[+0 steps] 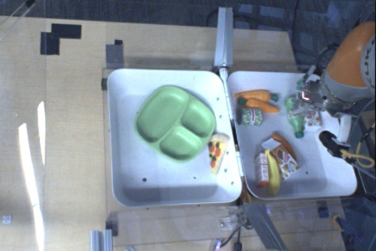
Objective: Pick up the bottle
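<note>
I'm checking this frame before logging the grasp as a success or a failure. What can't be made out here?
- Gripper: its jaws are too small and blurred in the camera view to read.
- Green bottle: its top merges with the gripper, so contact is unclear.
- Arm: cut off by the right edge.
- Small green can: label too small to read.

My one camera fixed above bench [70, 126], looking down at slant, middle distance. Both white bins in frame: left bin [126, 185], right bin [341, 182]. My arm [352, 64] enters from right.
</note>
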{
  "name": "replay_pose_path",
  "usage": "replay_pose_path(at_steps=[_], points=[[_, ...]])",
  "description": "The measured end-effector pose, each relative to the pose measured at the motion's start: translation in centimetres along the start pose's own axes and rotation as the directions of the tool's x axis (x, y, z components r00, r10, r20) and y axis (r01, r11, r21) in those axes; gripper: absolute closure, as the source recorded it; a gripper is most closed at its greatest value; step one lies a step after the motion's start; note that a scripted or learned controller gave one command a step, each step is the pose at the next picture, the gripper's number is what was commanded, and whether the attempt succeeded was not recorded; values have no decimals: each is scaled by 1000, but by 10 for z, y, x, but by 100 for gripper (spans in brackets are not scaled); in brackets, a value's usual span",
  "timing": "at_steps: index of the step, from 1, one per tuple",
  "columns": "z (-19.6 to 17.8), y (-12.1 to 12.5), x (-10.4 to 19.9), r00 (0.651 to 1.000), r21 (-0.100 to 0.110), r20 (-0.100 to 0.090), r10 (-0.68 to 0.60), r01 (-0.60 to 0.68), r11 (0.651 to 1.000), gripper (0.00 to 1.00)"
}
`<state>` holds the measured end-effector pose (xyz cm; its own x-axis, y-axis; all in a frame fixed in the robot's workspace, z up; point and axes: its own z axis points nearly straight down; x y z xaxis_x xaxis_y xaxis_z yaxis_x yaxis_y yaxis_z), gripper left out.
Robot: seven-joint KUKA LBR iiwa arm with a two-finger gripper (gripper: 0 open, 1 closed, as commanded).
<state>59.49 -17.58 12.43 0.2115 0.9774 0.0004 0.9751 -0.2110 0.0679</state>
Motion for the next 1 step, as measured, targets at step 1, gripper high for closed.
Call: replay_pose_path(at_steps=[1], points=[[-137, -37, 26, 987, 61, 11, 163, -163, 985, 100]])
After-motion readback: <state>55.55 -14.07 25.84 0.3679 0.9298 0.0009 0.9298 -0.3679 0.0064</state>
